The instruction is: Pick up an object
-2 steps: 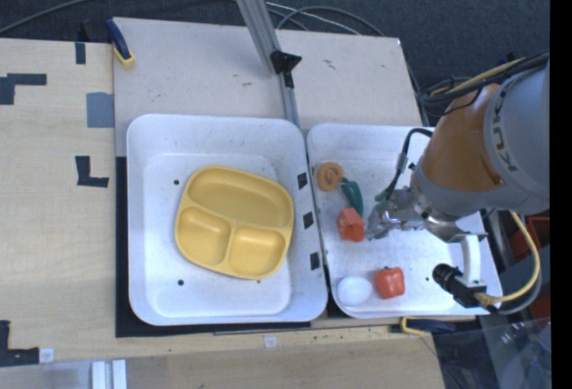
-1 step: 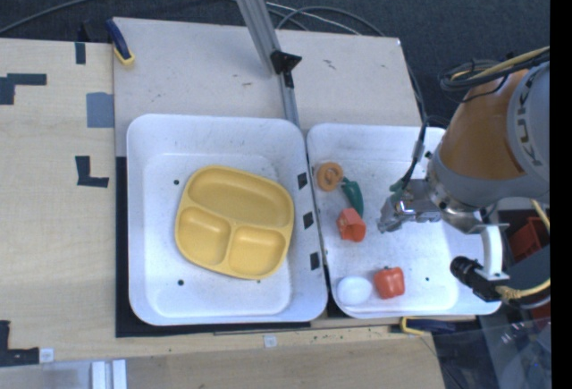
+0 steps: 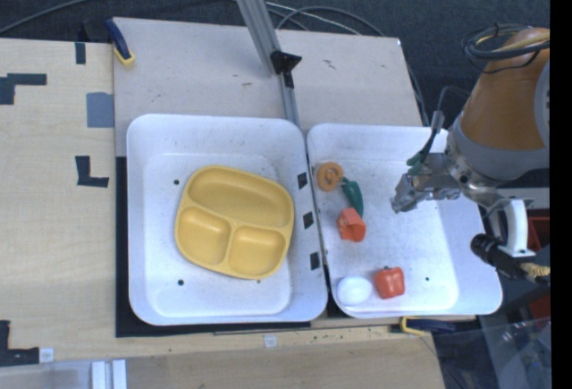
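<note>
The right bin [image 3: 420, 249] holds several small items. A round orange-tan piece [image 3: 330, 175] lies at its upper left, with a green piece [image 3: 354, 195] just below and to its right. An orange-red toy carrot [image 3: 351, 225] sits under the green piece. Near the front edge rest a white egg-like ball [image 3: 355, 291] and a red pepper [image 3: 389, 282]. My gripper [image 3: 404, 198] hovers over the middle of the right bin, to the right of the carrot and apart from every item. Nothing shows between its tips.
A yellow divided plate [image 3: 234, 221] lies in the left bin [image 3: 152, 199]. A slanted metal pole [image 3: 255, 7] rises behind the bins. Black cables run across the dark floor at the back. A blue and yellow clamp [image 3: 119, 41] sits at the bench's far left.
</note>
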